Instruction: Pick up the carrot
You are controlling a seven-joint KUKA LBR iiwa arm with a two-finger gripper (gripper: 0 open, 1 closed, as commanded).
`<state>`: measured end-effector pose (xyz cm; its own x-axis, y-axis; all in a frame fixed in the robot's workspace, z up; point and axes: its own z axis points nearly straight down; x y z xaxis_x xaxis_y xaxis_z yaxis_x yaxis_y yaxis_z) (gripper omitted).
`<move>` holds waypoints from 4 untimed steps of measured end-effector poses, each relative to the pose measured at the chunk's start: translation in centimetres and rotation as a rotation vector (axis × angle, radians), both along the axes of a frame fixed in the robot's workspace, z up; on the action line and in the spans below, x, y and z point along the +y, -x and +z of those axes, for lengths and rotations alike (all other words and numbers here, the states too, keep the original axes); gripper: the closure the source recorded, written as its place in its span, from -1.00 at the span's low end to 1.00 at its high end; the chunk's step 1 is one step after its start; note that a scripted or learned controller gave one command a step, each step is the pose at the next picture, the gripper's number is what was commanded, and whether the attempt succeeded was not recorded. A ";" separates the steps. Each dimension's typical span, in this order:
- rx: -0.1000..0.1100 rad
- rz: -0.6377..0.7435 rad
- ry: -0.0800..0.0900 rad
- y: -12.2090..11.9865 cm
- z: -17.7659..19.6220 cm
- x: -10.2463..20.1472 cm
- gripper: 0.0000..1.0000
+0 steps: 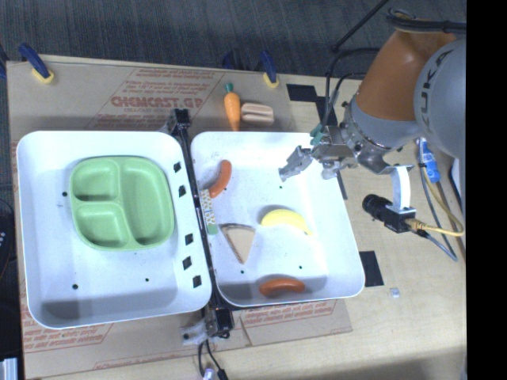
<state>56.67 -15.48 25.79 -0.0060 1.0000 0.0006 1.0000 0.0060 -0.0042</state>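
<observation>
Carrot (pixel 231 108) behind right bin (pixel 341 244), just left of bread (pixel 257 114).

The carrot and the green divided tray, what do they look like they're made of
The carrot looks like moulded toy plastic: even orange, smooth, with a stubby green top. The green divided tray also looks plastic, likely matte: one flat pale green, soft rounded compartment walls, hardly any glare. Neither can be confirmed by sight alone.

The scene is evenly and brightly lit from above. Soft shadows are cast inside the two shallow white plastic bins (pixel 341 260). Mild glare is seen on their floors; slight overall softness is noted.
</observation>
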 end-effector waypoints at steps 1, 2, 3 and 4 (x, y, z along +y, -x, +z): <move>0.000 -0.195 0.001 -6.5 -7.7 -5.0 -1.00; 0.002 -0.331 0.000 -8.2 -16.7 -0.9 -1.00; -0.004 0.190 0.001 -9.0 -16.5 -3.7 -1.00; -0.004 0.458 0.001 -9.0 -14.2 -5.6 -1.00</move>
<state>65.71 -21.06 11.55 -0.4478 0.8941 -0.0010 0.8941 0.4478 -0.0004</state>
